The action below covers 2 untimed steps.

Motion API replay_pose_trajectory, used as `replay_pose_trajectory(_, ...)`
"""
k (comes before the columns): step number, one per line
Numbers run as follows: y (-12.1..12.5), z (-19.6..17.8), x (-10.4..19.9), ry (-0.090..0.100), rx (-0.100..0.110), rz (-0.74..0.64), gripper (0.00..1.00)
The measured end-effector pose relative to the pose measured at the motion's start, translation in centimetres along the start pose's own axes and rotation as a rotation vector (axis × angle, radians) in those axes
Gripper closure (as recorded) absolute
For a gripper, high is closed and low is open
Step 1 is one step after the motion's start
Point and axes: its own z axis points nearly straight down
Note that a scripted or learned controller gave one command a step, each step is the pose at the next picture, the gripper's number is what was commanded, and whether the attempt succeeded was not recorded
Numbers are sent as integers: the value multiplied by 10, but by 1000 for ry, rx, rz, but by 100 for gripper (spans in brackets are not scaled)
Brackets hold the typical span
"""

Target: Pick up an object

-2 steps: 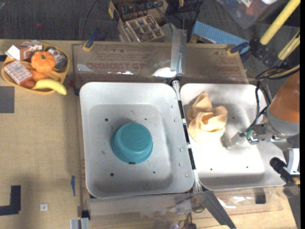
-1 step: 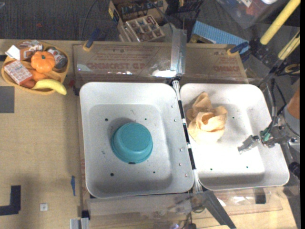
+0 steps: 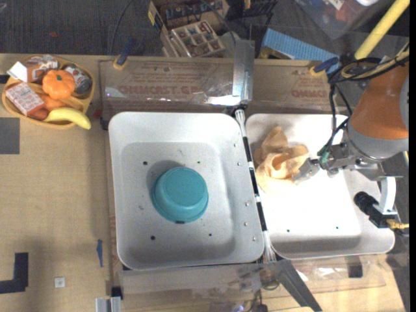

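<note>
A tan crumpled object (image 3: 278, 153), like a soft rag or toy, lies in the upper left part of the right bin (image 3: 325, 233). My gripper (image 3: 304, 171) reaches in from the right and sits low at the tan object's right edge, touching or nearly touching it. A teal bowl (image 3: 181, 194) rests upside down in the middle of the left bin (image 3: 130, 142), well away from the gripper.
The arm's grey body and orange band (image 3: 387, 112) hang over the right bin's right side, with a black cable beside it. A basket of toy fruit (image 3: 47, 91) stands on the bench at far left. Cardboard walls (image 3: 175, 86) run behind both bins.
</note>
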Motion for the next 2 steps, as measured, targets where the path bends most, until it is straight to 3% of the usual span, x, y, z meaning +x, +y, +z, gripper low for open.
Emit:
replay_pose_trajectory(1, 75, 64, 20, -5, -10, -350, 0)
replay_pose_trajectory(2, 77, 52, 20, -5, -17, -349, 100)
